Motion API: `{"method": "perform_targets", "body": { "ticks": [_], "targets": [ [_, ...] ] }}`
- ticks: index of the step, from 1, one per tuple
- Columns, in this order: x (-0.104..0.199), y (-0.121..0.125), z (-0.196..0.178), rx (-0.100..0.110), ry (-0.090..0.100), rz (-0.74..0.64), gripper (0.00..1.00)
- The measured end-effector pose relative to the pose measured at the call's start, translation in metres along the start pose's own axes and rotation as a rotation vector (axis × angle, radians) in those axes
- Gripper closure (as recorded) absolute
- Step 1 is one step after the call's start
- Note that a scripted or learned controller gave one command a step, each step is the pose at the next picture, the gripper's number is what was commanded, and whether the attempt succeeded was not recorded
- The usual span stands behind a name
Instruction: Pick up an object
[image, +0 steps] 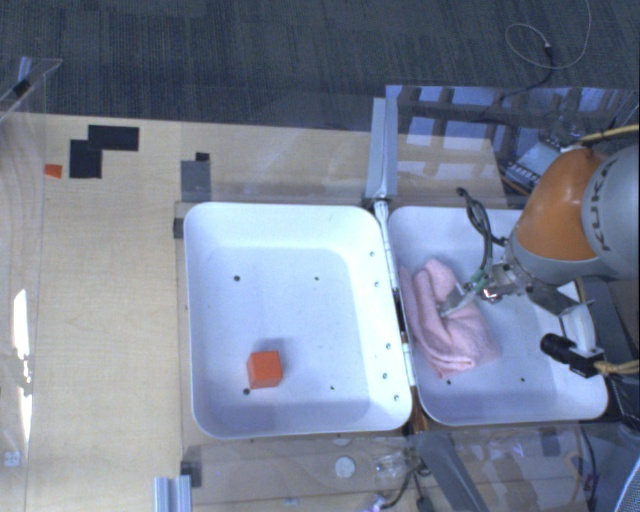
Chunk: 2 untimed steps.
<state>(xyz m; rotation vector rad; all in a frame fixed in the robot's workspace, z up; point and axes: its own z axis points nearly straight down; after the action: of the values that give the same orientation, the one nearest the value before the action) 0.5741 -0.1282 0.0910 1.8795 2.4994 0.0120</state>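
A folded pink cloth (447, 318) lies in the right bin (520, 395), near its left wall. My gripper (464, 299) reaches in from the right, and its tips press on the cloth's right side. The metal fingers are small and close together over the fabric; how they stand is not clear. An orange block (265, 369) sits in the left bin (290, 240), toward its front left, far from the gripper.
The arm's orange band (562, 210) and grey wrist hang over the right bin's far right side. A black cable connector (568, 352) juts over that bin's right edge. A metal divider post (379, 160) stands behind the bins.
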Motion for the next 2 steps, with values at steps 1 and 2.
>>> {"method": "perform_targets", "body": {
  "ticks": [1, 2],
  "targets": [
    [0.013, -0.027, -0.001, -0.003, -0.001, -0.006, 0.0],
    [0.028, 0.007, 0.0, -0.002, 0.001, -0.003, 0.0]
  ]
}}
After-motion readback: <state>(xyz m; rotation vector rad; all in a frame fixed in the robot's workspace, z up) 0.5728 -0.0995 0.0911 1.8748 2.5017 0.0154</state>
